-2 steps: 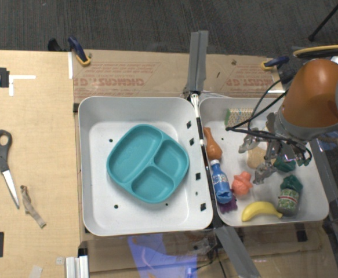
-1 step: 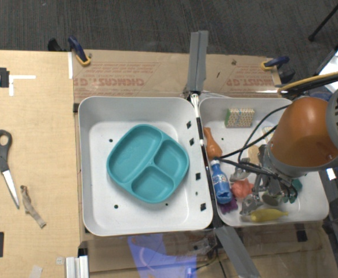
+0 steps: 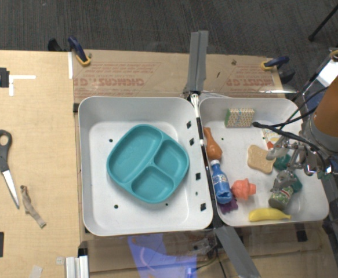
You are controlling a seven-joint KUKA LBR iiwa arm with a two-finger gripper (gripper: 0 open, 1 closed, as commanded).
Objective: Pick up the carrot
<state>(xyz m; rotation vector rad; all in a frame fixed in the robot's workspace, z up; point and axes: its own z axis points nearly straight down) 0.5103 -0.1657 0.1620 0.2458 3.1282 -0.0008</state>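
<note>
Orange carrot [image 3: 212, 145] lies against the right bin's left wall

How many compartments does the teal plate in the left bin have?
3. On the teal plate: one long along its left side, one at the upper right, one at the lower right. None seems hidden.

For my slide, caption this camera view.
The hand hovers over the right bin, away from the carrot by the divider.
</note>
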